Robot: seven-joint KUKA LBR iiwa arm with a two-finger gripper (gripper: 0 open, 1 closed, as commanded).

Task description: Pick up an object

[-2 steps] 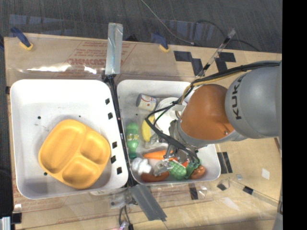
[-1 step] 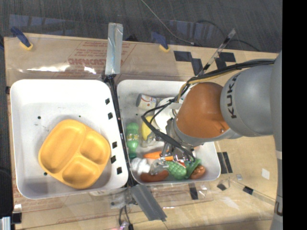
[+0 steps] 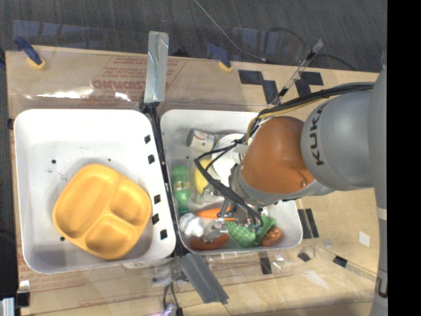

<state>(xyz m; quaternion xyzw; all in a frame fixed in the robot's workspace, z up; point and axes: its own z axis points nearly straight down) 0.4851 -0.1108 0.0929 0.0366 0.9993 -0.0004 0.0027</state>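
Observation:
My gripper (image 3: 227, 224) reaches down into the near part of the right bin (image 3: 172, 131), under the orange band of the arm (image 3: 276, 155). It hangs right over a heap of toy food: a green leafy piece (image 3: 248, 233), an orange carrot-like piece (image 3: 208, 213), a brown sausage (image 3: 205, 243) and a white item (image 3: 191, 226). A green item (image 3: 179, 180) and a yellow one (image 3: 199, 178) lie along the bin's left side. The arm hides much of the bin's middle.
A yellow sectioned plate (image 3: 102, 209) lies in the left bin (image 3: 26, 127). A small grey and white container (image 3: 200, 138) sits at the right bin's far side. Black cables (image 3: 214, 157) loop from the wrist over the bin.

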